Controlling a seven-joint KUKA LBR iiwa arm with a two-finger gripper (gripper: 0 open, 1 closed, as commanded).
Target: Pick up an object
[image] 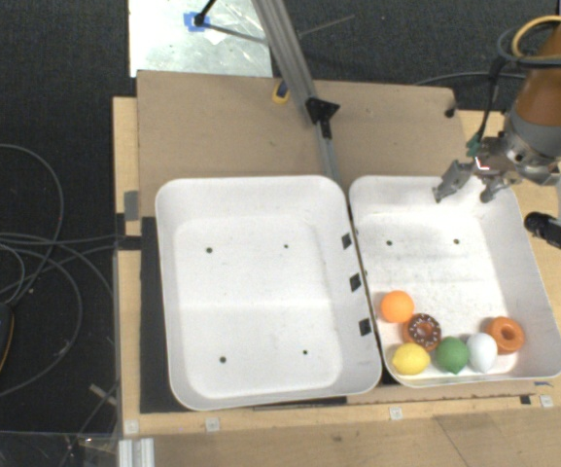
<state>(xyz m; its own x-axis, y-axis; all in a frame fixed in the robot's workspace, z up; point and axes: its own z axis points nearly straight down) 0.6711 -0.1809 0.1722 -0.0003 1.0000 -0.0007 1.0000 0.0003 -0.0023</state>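
Note:
My gripper (470, 191) hangs over the far edge of the right bin (455, 236), its two fingers spread open with nothing between them. Far below it, along the bin's near edge, lies a cluster of small objects: an orange ball (397, 306), a brown sprinkled doughnut (423, 330), a yellow lemon (410, 359), a green ball (450, 355), a white egg (481, 351) and an orange ring (506, 334). The gripper is well apart from all of them.
The left bin (251, 290) sits beside the right one, with black clips (355, 281) along the shared rim. A grey pole (295, 61) slants over the cardboard behind the bins. Cables lie on the floor at the left.

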